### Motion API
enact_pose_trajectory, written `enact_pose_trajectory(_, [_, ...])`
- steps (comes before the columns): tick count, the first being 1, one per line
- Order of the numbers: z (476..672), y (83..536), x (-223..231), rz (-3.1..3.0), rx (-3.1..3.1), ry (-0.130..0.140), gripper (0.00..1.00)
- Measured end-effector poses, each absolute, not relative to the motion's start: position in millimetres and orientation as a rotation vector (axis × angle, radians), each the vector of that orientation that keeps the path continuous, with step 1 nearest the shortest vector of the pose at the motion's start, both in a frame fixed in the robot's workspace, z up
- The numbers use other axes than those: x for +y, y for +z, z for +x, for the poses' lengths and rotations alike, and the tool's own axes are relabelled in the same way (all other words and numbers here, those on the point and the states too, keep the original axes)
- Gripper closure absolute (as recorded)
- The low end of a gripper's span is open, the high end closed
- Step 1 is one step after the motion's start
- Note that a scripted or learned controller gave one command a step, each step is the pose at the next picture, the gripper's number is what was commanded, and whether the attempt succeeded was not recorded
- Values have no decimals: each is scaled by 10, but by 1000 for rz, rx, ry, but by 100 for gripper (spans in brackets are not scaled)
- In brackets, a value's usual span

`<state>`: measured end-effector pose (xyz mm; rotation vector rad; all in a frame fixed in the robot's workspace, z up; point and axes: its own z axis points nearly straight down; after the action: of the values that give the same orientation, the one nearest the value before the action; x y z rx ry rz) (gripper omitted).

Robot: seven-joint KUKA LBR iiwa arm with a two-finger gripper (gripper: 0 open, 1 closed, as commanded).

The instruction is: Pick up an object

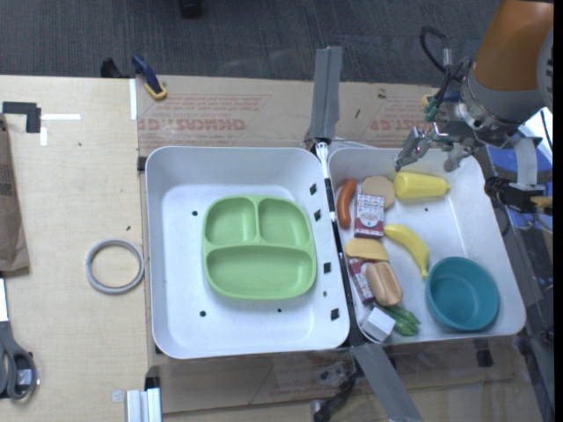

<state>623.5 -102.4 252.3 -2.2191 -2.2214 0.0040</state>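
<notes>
My gripper (434, 154) hangs over the far end of the right bin (501, 227), open, with nothing between its fingers. Just below it lies a yellow pepper-like toy (420, 185). Along the bin's left side lie a red sausage (345, 202), a tan slice (378, 187), a red and white carton (369, 215), a banana (410, 246) and a hot dog (383, 281). A teal bowl (462, 293) sits at the near right. A green item (405, 321) and a white block (378, 323) lie at the near edge.
The left bin (171, 262) holds a green divided plate (259, 247). On the bench to the left lie a grey tape ring (114, 265) and scissors (13, 372). A blue clamp (151, 77) sits at the far edge.
</notes>
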Motion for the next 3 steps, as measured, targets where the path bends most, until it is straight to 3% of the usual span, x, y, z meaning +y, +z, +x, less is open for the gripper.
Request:
enact_pose_trajectory(1, [5639, 1378, -1084, -2131, -2306, 3, 0])
enact_pose_trajectory(2, [5487, 1909, -717, -2118, -2320, 2, 0])
enact_pose_trajectory(3, [5486, 1909, -719, -2118, -2319, 2, 0])
